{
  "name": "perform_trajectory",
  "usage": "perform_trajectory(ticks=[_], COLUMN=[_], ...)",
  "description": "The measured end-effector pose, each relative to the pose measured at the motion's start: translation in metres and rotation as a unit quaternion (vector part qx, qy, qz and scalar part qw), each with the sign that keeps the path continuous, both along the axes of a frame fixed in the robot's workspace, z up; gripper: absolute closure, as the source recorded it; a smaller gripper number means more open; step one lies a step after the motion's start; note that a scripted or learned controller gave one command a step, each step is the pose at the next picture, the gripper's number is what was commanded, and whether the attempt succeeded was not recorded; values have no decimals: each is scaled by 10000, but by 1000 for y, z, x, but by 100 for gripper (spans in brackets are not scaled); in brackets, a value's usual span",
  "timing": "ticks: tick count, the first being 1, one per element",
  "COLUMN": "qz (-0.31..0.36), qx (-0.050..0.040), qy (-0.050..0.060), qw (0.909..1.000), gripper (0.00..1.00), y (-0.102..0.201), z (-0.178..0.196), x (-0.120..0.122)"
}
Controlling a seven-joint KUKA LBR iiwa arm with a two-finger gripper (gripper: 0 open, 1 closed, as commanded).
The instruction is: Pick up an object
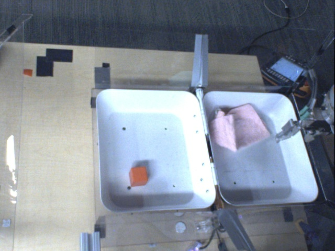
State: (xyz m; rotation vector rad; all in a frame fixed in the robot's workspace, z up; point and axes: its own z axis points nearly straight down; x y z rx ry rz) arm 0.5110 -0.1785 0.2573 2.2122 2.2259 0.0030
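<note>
A small orange cube (pixel 138 176) lies in the left white bin (pixel 110 140), toward its front left. A crumpled pink cloth (pixel 238 127) rests in the right white bin (pixel 293 190), against its back left corner. My gripper (pixel 285 132) reaches in over the right bin's right rim, pointing left toward the cloth. It sits a little to the right of the cloth and does not touch it. Nothing shows in its grasp.
A grey metal post (pixel 200 61) stands behind the seam between the bins. Black blocks (pixel 52 60) and a small orange tile (pixel 28 72) lie on the wooden bench at far left. A device with a screen (pixel 285 69) and cables sit at back right.
</note>
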Motion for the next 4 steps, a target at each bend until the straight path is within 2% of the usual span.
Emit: perform_trajectory(ticks=[1, 2, 3, 4], qz=[226, 578, 1116, 1115], qx=[-2, -5, -13, -12], qy=[-6, -22, -55, -55], qw=[9997, 9983, 9937, 9938], gripper=[0, 0, 0, 0], y=[10, 14, 63, 63], z=[-50, -161, -166, -166], x=[57, 81, 98, 97])
